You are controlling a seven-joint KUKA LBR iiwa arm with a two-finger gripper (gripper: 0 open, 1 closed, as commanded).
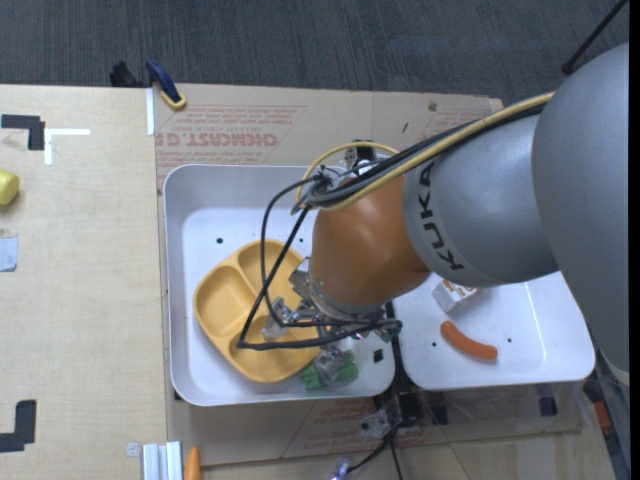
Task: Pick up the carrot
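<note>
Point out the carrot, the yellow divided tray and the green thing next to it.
carrot (469,342): camera view, middle of its orange body, in the right bin.
yellow divided tray (222,308): camera view, its left compartment, in the left bin.
green thing (333,370): camera view, its leafy middle, beside the tray's lower right edge.

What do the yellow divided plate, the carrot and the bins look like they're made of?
Yellow divided plate: likely molded plastic, matte, with smooth rounded compartments. Carrot: probably a plastic toy, uniformly orange and slightly glossy. Bins: apparently thin white plastic with rounded corners and a soft sheen.
</note>
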